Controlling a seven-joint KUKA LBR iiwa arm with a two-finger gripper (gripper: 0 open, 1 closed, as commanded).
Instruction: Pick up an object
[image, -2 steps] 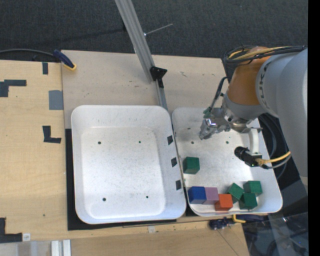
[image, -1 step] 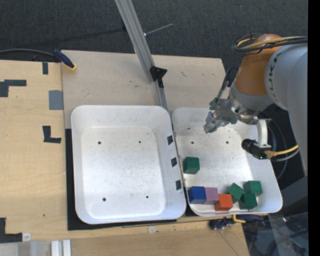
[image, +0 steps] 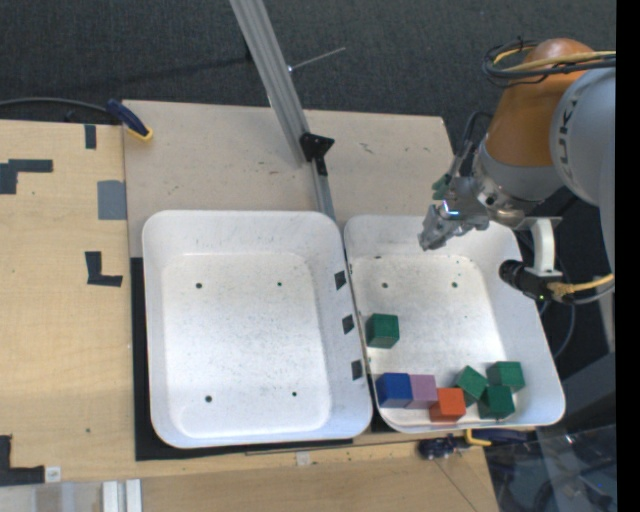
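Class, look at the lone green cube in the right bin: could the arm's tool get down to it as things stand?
Probably yes: the green cube sits apart from the other blocks, nothing over it; the tool hangs above the bin's far rim.

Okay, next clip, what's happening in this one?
A grey KUKA arm reaches in from the right, and its gripper sits over the far rim of the right bin, with nothing visible between its fingers. The blocks all lie in that bin: one green cube alone near the middle, and a cluster along the near edge, including a blue cube and an orange cube. No pick has happened yet.
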